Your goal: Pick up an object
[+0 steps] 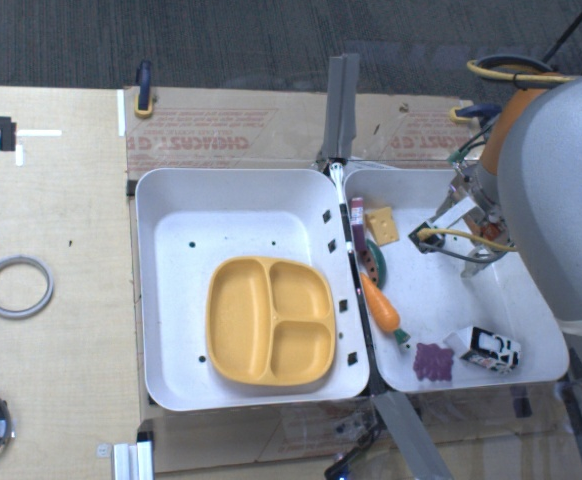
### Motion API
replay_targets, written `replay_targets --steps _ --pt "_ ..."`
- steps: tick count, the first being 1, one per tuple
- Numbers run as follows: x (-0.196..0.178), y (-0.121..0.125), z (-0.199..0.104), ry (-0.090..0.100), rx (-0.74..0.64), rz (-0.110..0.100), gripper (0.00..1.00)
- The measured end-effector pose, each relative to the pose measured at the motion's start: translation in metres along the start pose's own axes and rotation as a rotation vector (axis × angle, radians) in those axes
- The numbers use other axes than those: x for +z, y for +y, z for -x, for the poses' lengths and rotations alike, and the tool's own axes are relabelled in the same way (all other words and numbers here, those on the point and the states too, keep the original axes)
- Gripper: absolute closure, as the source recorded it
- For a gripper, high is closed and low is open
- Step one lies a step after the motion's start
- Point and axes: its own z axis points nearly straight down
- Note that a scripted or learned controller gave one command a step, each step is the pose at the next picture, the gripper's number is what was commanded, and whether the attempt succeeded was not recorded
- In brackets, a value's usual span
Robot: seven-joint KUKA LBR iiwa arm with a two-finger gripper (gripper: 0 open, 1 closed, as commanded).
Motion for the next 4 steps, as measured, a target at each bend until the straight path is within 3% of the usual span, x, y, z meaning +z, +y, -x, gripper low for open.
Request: replay_targets --steps 1,2,3,4 --pt "-0.008 -0.001 0.001 -0.005 -0.005 -0.002 1.0" --pt "-0.008 -0.001 0.001 -0.006 -0.004 -0.002 0.0" --pt "-0.016 -0.001 0.001 -0.01 -0.009 -0.003 1.0" --pt "0.0 -0.014 -0.044 0.0 0.26 0.0 1.0"
